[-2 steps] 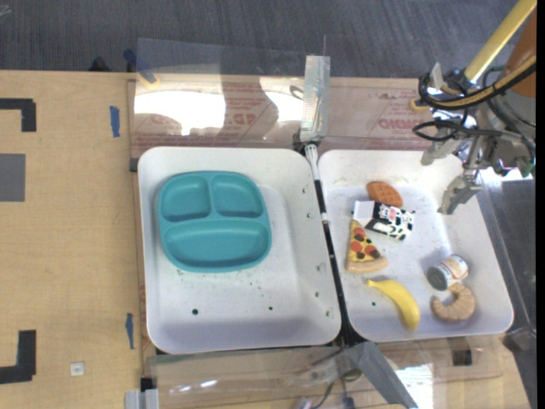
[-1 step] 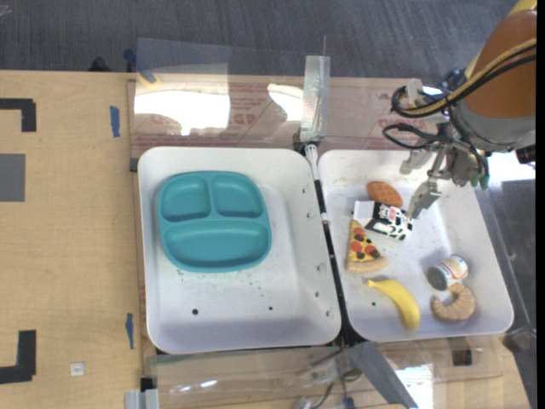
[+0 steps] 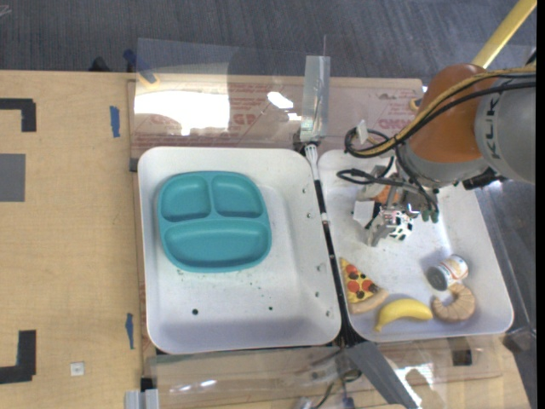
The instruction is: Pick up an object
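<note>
Curved yellow banana (image 3: pixel 403 312), smooth.

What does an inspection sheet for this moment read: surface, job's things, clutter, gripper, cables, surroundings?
Surface: two white bins side by side, left bin and right bin, on a tan bench.
Job's things: pizza slice toy, banana, croissant and small can along the right bin's near side.
Clutter: teal divided plate in the left bin.
Gripper: gripper low over the right bin's far half; finger state unclear.
Cables: black cables looping off the wrist.
Surroundings: clear panels, blue tape, grey floor.
</note>
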Robot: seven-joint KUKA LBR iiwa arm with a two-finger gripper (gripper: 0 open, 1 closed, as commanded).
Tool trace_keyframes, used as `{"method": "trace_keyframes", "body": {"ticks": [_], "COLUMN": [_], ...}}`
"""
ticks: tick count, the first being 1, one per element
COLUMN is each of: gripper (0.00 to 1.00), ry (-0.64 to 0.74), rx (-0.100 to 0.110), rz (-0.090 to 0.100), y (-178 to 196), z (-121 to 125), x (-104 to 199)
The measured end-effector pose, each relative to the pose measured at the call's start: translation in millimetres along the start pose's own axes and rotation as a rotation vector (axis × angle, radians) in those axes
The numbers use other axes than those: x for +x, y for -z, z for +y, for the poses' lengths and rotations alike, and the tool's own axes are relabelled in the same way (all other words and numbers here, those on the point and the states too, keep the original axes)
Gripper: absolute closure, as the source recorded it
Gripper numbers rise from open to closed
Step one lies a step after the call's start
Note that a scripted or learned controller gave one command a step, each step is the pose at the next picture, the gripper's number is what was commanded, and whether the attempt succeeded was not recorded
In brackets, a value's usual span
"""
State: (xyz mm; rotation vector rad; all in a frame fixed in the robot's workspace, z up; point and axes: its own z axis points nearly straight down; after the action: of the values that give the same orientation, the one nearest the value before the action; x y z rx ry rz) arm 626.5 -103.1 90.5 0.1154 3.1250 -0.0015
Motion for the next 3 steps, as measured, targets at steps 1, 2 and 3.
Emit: {"method": "trace_keyframes", "body": {"ticks": [1,2,3], "gripper": [1.00,1.00,1.00], "ry": [0.001,-0.322,-0.762], "rx": [0.001,0.001,0.000], "rz": [-0.011,0.013,0.006], "y": [13,18,97], "z": [1,3,81], "x": [-3,44,12]}}
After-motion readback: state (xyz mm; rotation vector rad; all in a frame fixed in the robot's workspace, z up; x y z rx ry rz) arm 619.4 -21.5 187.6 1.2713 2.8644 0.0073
